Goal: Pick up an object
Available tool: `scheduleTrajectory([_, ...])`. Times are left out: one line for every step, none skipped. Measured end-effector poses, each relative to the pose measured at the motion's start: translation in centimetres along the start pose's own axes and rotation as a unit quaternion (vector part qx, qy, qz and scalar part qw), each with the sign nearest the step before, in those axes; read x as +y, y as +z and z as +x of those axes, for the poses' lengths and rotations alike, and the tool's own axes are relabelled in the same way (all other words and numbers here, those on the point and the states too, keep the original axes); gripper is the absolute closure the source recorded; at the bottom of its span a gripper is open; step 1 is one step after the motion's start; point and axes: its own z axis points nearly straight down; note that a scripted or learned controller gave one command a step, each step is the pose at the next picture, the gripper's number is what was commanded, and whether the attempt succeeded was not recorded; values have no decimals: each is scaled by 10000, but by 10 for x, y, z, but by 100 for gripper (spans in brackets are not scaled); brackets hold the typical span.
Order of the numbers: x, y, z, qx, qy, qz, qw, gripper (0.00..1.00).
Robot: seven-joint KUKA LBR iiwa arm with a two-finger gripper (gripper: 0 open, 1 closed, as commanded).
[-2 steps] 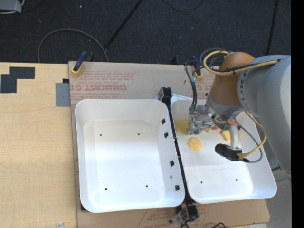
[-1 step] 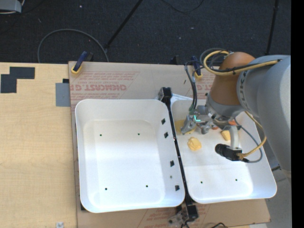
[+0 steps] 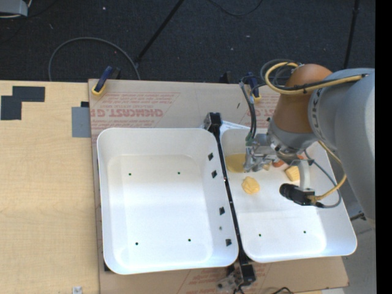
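The arm (image 3: 334,112) reaches in from the right over the right bin (image 3: 306,237), its claw (image 3: 253,164) lowered near the bin's back left part. Whether the claw is wide or narrow cannot be told. A flat yellow piece (image 3: 235,162) lies just beside the claw. A yellow lump (image 3: 250,185) sits just in front of it, apart. Another yellow piece (image 3: 293,174) lies further right. The left bin (image 3: 116,146) stands alongside on the worktop (image 3: 43,195).

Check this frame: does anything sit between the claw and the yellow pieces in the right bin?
Nothing visible does. The claw hangs low in the right bin, just above the round yellow lump and beside the flat yellow piece.
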Motion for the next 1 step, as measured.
scheduleTrajectory([-75, -144, -13, -5, -13, -67, 10000, 100])
